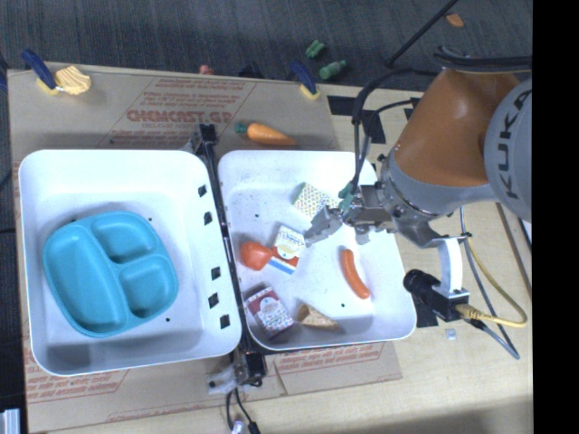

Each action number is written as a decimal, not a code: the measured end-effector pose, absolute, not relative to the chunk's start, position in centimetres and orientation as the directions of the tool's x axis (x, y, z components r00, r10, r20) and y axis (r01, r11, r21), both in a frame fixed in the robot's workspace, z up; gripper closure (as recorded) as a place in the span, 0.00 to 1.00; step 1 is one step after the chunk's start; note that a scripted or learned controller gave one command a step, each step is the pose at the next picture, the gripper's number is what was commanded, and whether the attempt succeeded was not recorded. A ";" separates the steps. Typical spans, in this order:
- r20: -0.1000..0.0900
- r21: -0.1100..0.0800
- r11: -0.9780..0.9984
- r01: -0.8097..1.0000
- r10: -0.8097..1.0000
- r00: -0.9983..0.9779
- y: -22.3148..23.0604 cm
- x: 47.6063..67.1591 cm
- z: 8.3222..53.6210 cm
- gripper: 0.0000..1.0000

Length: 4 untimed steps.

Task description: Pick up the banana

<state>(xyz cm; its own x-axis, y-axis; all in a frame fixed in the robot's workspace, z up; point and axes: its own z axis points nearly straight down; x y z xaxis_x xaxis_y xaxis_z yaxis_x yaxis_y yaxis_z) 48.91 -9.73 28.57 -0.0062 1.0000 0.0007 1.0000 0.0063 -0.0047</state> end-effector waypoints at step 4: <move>0.003 -0.004 0.541 0.841 0.841 -0.541 1.3 47.6 19.1 0.00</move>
<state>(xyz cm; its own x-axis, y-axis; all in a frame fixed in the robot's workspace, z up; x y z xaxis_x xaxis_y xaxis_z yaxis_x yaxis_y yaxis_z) 47.58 1.27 19.12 -0.5414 0.8408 0.0027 0.8407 0.5414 -0.0042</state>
